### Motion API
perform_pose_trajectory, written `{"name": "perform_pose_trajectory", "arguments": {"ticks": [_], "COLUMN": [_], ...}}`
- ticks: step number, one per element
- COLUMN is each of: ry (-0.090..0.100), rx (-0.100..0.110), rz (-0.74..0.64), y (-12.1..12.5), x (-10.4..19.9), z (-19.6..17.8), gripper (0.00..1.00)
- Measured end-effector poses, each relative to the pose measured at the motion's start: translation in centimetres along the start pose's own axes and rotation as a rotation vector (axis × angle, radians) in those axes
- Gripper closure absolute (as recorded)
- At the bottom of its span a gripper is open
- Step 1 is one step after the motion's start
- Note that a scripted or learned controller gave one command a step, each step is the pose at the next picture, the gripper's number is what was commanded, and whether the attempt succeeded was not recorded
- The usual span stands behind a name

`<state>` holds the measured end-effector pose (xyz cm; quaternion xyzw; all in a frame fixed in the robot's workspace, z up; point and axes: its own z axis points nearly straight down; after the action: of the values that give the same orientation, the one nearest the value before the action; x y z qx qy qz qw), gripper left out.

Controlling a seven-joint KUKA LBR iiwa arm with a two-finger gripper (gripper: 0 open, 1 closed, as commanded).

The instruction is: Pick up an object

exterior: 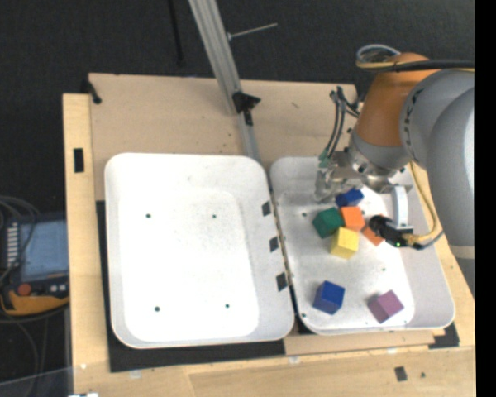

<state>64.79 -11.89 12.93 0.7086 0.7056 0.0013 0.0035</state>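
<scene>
Tool (pixel 337 190) state unclear, crowded by blue (pixel 349 198), green (pixel 327 222), orange cubes (pixel 352 217)

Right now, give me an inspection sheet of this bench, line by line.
Surface: wooden bench bearing two shallow white bins side by side.
Job's things: right bin holds a cluster of green block, yellow block, orange block and a blue block at the tool; apart from them lie another blue block and a purple block.
Clutter: left bin shows a few dark specks.
Grippers: tool sits at the cluster's far edge; nothing seen gripped.
Cables: cables run along the wrist; more cables lie off the bench's left.
Surroundings: handheld controller on dark floor, slanted metal rail.
</scene>
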Motion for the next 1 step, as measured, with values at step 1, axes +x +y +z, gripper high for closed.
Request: {"name": "perform_pose_trajectory", "arguments": {"ticks": [1], "ry": [0.002], "rx": [0.001], "rz": [0.0], "y": [-0.09], "x": [-0.13], "z": [-4.42], "gripper": [1.0]}}
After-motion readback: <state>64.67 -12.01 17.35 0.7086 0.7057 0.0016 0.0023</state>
